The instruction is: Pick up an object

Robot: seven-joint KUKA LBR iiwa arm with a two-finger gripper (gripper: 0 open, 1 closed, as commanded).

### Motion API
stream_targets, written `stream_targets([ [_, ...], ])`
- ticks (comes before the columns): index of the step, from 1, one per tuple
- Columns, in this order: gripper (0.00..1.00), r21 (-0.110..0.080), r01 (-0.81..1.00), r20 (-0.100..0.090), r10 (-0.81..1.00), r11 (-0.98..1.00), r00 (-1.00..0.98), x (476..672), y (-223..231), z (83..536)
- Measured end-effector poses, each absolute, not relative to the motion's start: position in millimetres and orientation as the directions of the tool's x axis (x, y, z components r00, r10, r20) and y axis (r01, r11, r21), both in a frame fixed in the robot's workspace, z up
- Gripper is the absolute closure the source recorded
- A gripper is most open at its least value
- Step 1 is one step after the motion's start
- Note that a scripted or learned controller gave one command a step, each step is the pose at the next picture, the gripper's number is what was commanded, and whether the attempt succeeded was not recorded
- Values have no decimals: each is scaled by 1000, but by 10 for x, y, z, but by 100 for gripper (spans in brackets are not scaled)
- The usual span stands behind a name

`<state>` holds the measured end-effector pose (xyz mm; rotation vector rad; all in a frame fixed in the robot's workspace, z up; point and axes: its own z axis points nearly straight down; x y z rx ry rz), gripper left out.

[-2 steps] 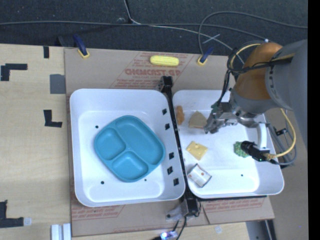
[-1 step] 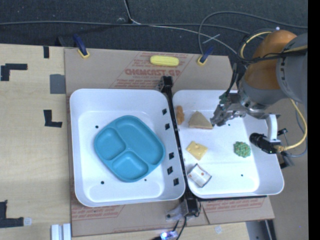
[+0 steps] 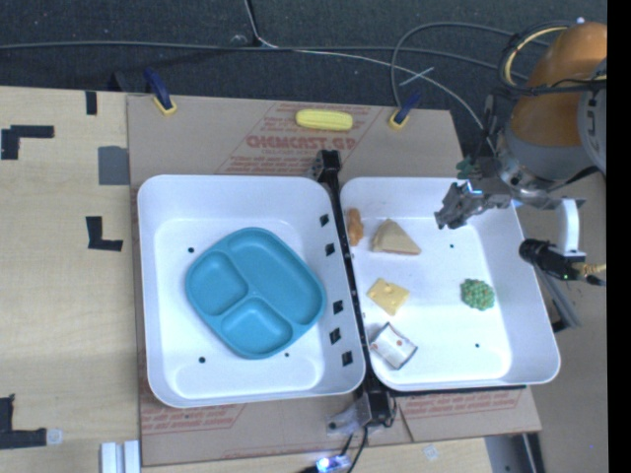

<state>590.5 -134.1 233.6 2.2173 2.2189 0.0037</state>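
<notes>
The gripper (image 3: pixel 455 210) hangs over the right bin's (image 3: pixel 513 358) far edge, nothing seen between its fingers; open or shut, I cannot tell. Nearest candidate: the tan wedge (image 3: pixel 396 237), just left of it. A straight descent, centred on it, looks soundest (my judgement). The cheese cube (image 3: pixel 387 295), green broccoli (image 3: pixel 477 294) and wrapped packet (image 3: pixel 392 346) lie apart; the bin wall crowds the orange piece (image 3: pixel 354 227).

A yellow piece (image 3: pixel 323 119) is seen on the cardboard (image 3: pixel 246 146) behind the bins, betw. two blue-yellow clamps (image 3: pixel 160 93) at its far edge. Black cables (image 3: pixel 296 47) are laid across the dark floor. Black tape marks (image 3: pixel 99 233) are stuck to the surface (image 3: pixel 59 304) at left.
</notes>
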Motion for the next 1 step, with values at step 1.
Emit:
stream_targets([
  [1,100,4,1000,-1,1000,1,-1,5914,-1341,2867],
])
